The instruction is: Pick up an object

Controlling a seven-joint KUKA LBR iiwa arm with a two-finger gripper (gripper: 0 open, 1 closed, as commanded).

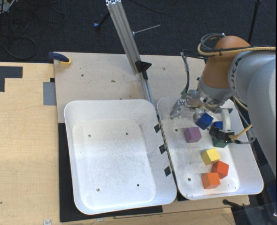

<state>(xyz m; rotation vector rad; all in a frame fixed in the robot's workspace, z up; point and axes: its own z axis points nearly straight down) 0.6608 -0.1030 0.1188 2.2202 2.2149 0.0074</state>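
Gripper sits low in the right bin, can't tell its state. Purple cube lies just below it; blue cube is beside the wrist.

The arm hides the right bin's far corner (a green object shows partly).

This was a robotics lab. A plywood counter carried two white bins, an aluminium post with a checkered marker rose from its far edge, and cables trailed over dark carpet beyond.
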